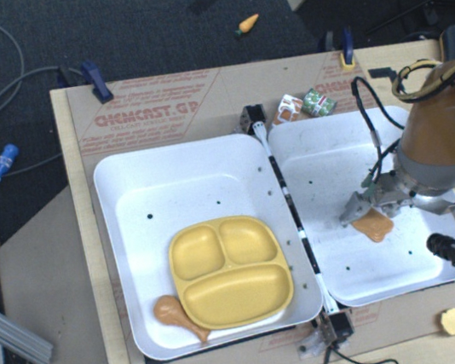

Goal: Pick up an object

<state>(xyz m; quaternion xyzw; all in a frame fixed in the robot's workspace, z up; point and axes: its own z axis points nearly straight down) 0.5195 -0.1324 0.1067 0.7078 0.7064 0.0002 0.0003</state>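
Note:
A small orange-brown toy food piece [375, 226] lies on the floor of the right bin [327, 156], near its middle right. My gripper [366, 204] hangs directly over the piece's upper edge, at or very near it; the grey and orange arm comes in from the right. In the left bin [126, 194] sits a yellow divided plate [230, 271]. A tan drumstick-shaped toy [176, 312] rests against the plate's lower left corner.
Two small packets [303, 105] lie on the board behind the right bin. A yellow chunk [452, 321] sits on the board at the front right. Blue clamps [96, 80] hold the board's back edge. Black cables [369, 123] loop over the right bin's back.

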